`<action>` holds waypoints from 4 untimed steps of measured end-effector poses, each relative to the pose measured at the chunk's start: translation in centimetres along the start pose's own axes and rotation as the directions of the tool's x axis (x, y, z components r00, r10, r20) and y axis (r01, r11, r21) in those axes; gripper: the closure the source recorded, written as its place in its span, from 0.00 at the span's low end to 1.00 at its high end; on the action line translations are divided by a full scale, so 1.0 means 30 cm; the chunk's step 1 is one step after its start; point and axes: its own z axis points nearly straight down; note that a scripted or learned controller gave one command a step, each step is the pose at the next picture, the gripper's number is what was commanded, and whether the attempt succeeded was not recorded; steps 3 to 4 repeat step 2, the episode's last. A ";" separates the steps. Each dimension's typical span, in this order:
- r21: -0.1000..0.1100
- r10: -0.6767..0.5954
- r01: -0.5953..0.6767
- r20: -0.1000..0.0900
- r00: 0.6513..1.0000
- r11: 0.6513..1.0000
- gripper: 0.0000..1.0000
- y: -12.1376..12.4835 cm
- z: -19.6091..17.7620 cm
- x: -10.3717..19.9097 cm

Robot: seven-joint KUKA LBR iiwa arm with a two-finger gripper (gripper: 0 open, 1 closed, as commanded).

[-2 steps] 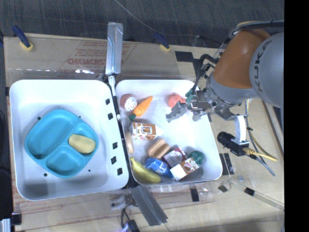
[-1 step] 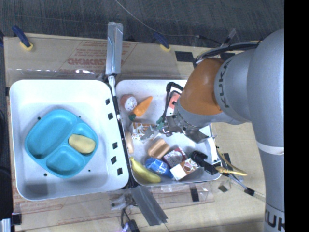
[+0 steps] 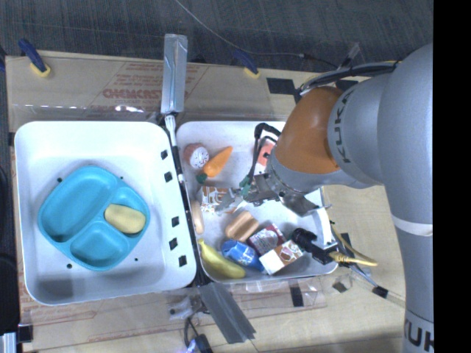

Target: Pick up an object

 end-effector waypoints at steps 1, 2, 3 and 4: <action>-0.016 -0.124 0.124 0.006 0.992 0.992 0.00 -0.131 0.130 0.012; -0.017 -0.129 0.129 0.008 0.992 0.992 1.00 -0.128 0.097 0.009; -0.017 -0.129 0.129 0.008 0.992 0.992 1.00 -0.128 0.097 0.009; -0.017 -0.129 0.129 0.008 0.992 0.992 1.00 -0.128 0.097 0.009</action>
